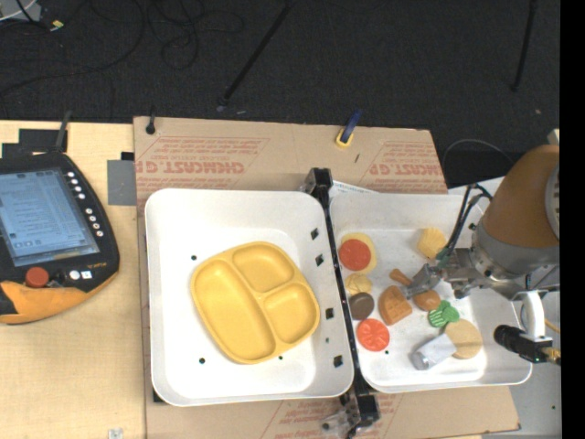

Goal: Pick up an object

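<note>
Bins sit side by side on the worktop (pixel 73 364) in the camera view, over a sheet of cardboard (pixel 274 154). The left bin (pixel 174 236) holds a yellow divided plate (pixel 254 300). The right bin (pixel 402 213) holds a scatter of toy food: a round piece with a red top (pixel 356 253), a yellow lump (pixel 432 241), a dark brown round (pixel 362 305), a tan chunk (pixel 395 305), a red slice (pixel 373 336), a green piece (pixel 443 315), a pale round piece (pixel 464 338) and a grey block (pixel 430 353). The arm (pixel 521 213) reaches in from the right, and the jaws (pixel 430 280) are low over the middle of the right bin, close above a small brown piece (pixel 427 299) beside the tan chunk. Whether the jaws are wide or closed cannot be told. A tablet-like control pad (pixel 50 236) lies on the worktop to the left.
</note>
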